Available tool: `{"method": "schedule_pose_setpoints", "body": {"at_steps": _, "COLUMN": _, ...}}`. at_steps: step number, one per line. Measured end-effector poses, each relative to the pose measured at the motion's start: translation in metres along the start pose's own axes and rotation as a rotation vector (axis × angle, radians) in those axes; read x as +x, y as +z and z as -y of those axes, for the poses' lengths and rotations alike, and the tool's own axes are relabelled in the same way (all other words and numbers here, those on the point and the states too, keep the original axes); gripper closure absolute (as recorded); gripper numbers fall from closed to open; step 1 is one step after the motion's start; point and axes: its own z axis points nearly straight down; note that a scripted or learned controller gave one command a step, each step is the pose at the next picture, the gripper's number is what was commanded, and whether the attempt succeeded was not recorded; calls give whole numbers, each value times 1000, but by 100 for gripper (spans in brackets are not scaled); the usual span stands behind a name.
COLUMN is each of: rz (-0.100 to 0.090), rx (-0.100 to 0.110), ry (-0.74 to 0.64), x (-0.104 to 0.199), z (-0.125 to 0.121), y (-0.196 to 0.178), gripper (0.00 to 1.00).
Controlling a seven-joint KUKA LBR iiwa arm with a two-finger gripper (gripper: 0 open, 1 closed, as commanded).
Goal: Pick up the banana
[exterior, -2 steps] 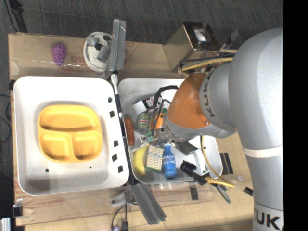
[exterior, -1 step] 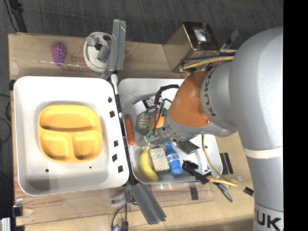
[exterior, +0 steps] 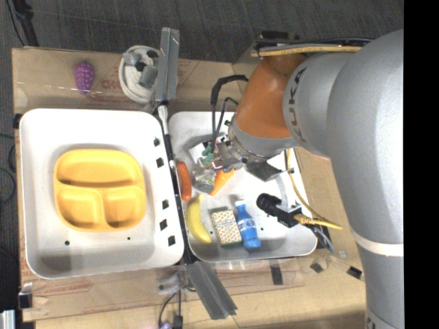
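Two white bins sit side by side. My banana (exterior: 198,223) lies low in the right bin (exterior: 295,242), beside the carrot (exterior: 184,179). My gripper (exterior: 209,166) hangs above; its fingers, I cannot tell.

KUKA iiwa arm (exterior: 357,149): external appearance

The housing is smooth, rounded and light grey, with a faint seam line crossing its lower section. An orange band (exterior: 271,105) rings the arm above the wrist, and dark letters of the KUKA marking run along the grey shell beside it. Thin black cables (exterior: 218,105) loop out on the band's left side. Below the wrist sits the gripper (exterior: 211,164), a compact assembly of metallic grey parts with small green details; its finer construction is too small to resolve.
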Motion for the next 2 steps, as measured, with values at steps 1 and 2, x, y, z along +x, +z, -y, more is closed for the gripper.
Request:
{"method": "schedule_pose_setpoints", "body": {"at_steps": 1, "rz": 0, "rx": 1, "ry": 0, "x": 0, "z": 0, "y": 0, "gripper": 0}}
{"method": "schedule_pose_setpoints", "body": {"at_steps": 2, "rz": -1, "rx": 0, "ry": 230, "x": -41, "z": 55, "y": 97, "gripper": 0}}
